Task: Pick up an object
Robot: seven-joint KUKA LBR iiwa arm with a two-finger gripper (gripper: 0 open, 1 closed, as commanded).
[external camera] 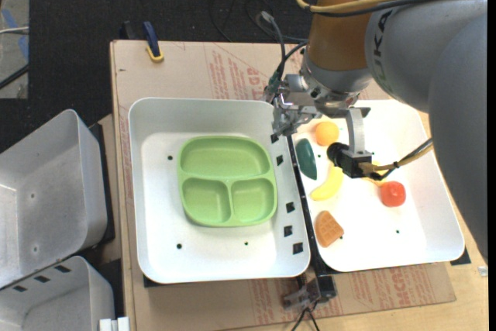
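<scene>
My gripper [285, 120] hangs low over the wall between the two bins, at the right bin's back left corner. Just right of it in the right bin [418, 244] lie an orange ball [325, 132], a dark green oblong piece [307, 158] and a yellow banana [329, 184]. A red tomato [393, 194] rests further right, and an orange wedge [328, 229] sits nearer the front. No object shows between the gripper's tips. The arm's bulk hides the back right of the right bin.
A light green divided plate [228, 180] lies in the middle of the left bin [155, 229]. Two pale tubs [43, 182] stand off the bench at the left. A blue-and-yellow clamp [153, 43] sits on the board's back edge.
</scene>
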